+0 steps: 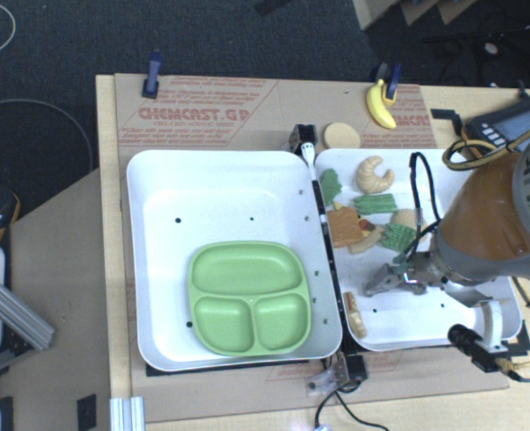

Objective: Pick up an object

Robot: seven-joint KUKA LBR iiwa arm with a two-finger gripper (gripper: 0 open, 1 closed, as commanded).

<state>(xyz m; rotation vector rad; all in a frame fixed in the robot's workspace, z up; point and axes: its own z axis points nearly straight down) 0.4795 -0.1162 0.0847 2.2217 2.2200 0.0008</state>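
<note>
I see the bench (202, 106) carrying two white bins side by side. The left bin (157, 196) holds a green divided plate (249, 297) in its near half. The right bin (400, 326) holds the small items, all crowded into its far half. The arm (494, 223) reaches in over the right bin from the right. Its gripper (382, 282) hangs low over the bin floor, fingers (374, 286) spread a little and closed on nothing, just on the near side of the heap. In that heap I make out an orange-brown toy (346, 227), green pieces (375, 205), and a croissant (374, 174) farthest back. A small biscuit-like piece (353, 314) lies alone at the bin's near left edge. Beyond the bins, a banana (381, 106) and a tan disc (341, 136) rest on the bench.
</note>
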